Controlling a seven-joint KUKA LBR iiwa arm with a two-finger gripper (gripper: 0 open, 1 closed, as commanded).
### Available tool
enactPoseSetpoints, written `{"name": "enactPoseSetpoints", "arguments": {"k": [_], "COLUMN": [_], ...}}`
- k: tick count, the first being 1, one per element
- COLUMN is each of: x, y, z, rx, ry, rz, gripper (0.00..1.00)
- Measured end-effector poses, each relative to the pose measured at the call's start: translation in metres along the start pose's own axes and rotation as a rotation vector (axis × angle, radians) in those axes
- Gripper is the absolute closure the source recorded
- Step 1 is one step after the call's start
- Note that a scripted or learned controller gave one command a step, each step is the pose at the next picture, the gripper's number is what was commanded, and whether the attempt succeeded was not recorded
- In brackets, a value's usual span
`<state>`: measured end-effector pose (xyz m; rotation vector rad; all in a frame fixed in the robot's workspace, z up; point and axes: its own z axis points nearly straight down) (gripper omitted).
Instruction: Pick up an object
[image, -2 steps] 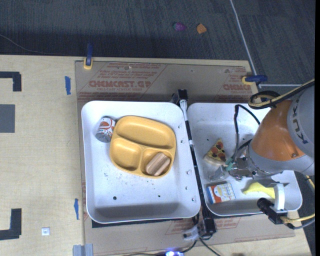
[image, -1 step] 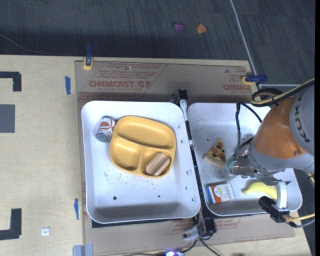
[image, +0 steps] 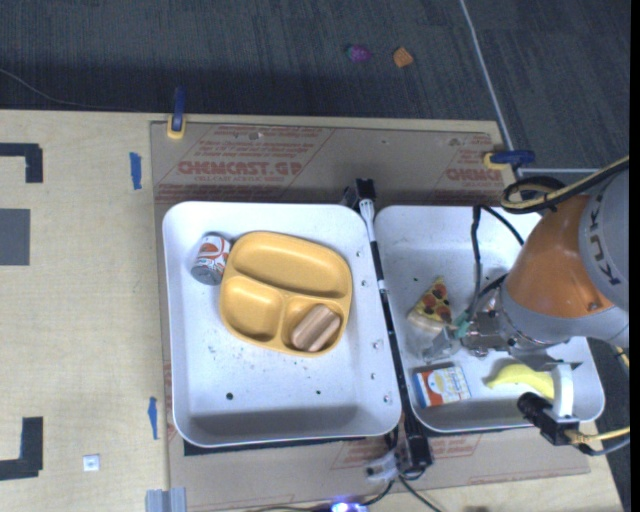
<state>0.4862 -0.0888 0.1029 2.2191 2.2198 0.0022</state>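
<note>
Nothing is picked up yet, by my reading. Whether the fingers (image: 462, 335) are open or closed, I cannot tell. Nearest, just below them, lies a card (image: 441, 385); a banana (image: 521, 377) sits to their right. Just above-left is a toy (image: 432, 305). 1 tray (image: 285, 290) sits far left in the other bin (image: 190, 400).

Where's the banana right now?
The banana lies in the right bin, near its front right corner, just right of the small card box and under the arm's wrist.
</note>
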Motion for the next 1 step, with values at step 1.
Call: {"name": "enactPoseSetpoints", "arguments": {"k": [1], "x": [0.0001], "y": [0.0011], "z": [-0.0100], "rx": [-0.003], "ry": [-0.001], "rz": [-0.001], "gripper": [1.00]}}
